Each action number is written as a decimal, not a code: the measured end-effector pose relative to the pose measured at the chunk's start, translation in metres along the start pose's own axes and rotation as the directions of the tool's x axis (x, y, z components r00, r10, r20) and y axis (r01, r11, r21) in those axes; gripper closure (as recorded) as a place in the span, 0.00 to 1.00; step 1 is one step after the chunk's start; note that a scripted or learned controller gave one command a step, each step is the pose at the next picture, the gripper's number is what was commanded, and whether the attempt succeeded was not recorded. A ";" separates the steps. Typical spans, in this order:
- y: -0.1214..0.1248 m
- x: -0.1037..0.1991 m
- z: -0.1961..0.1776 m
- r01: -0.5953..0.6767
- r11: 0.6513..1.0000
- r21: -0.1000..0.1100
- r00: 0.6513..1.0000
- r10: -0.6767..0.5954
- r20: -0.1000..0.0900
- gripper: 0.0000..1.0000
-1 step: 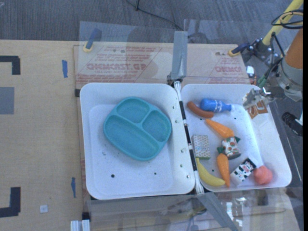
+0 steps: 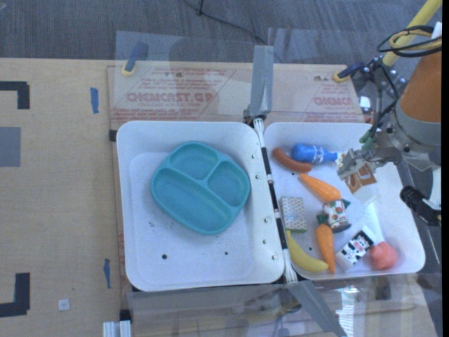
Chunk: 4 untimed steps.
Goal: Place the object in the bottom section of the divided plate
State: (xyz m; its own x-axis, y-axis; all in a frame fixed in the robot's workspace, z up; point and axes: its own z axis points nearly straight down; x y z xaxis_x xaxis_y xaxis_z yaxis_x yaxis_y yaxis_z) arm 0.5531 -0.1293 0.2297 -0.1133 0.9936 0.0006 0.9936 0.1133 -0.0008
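plate [image 2: 200, 187], teal and split into sections, lies slightly tilted in the left bin [image 2: 140, 258], with all its sections bare. nearest the camera in the right bin [image 2: 414, 255] sit a banana [image 2: 304, 255] along the lower left wall, a carrot [image 2: 325, 246] just right of it, a black-and-white carton [image 2: 356, 248], and a pink lump [image 2: 384, 255] in the lower right corner. a little farther back lie a patterned square packet [image 2: 294, 213] by the dividing wall and a small can [image 2: 337, 215] touching the carrot's top. beyond those, a second carrot [image 2: 320, 187] lies at a slant, then a red sausage [image 2: 291, 160] and a blue bottle [image 2: 313, 153] near the far wall. gripper [image 2: 358, 166] hangs over the right bin's far right part, above a brown-and-white packet [image 2: 360, 180]; i cannot tell how it is set, nor whether it grips the packet. grey arm [image 2: 421, 111] with its orange band comes in from the right.
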 end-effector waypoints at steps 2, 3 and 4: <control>0.007 0.166 -0.027 -0.072 0.997 -0.001 0.997 0.072 0.001 1.00; 0.024 0.266 -0.005 -0.225 0.974 -0.001 0.974 0.225 0.001 1.00; 0.024 0.278 0.034 -0.411 0.912 0.005 0.912 0.411 0.002 1.00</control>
State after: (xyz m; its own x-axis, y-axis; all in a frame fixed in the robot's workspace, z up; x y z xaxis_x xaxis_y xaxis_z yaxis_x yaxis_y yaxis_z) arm 0.5455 0.1497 0.1956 0.3048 0.9524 -0.0016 0.9524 -0.3048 -0.0058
